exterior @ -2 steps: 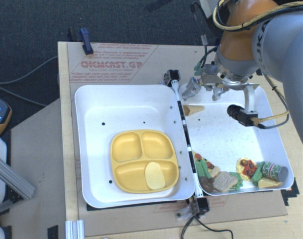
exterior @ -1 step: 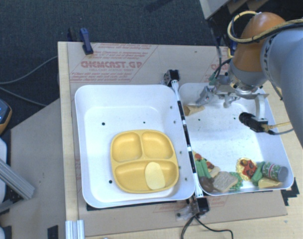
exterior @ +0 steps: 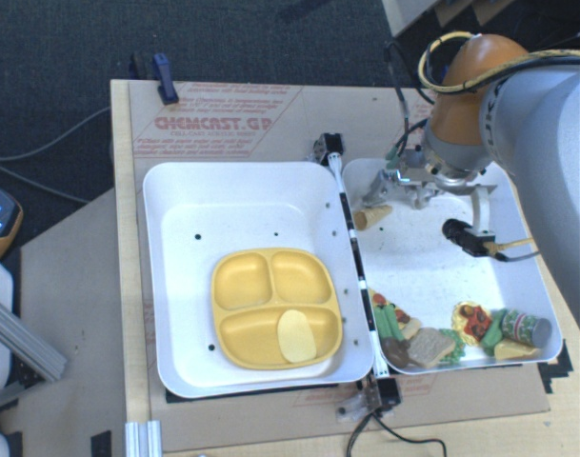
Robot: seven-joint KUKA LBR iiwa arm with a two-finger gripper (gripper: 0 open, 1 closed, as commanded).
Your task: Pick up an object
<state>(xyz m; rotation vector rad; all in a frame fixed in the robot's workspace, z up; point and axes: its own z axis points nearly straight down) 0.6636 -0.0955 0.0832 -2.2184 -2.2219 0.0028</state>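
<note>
One small tan toy food piece point(exterior: 371, 217) sits in the right bin's point(exterior: 432, 265) upper-left corner just below the hand point(exterior: 404, 187), probably light and rigid, best pinched across its width; can't tell the hand's state.

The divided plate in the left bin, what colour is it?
Yellow. The three-compartment plastic plate shows clearly in the overhead camera view, lying in the left white bin.

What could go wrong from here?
1. The gripper sits at the top of the right bin, while most items crowd the bottom edge; a grab here may get nothing.
2. The tan piece lies against the divider wall, so the jaws may clip the wall.
3. The bottom pile is tightly packed; a grasp there could take several items or slip.
</note>
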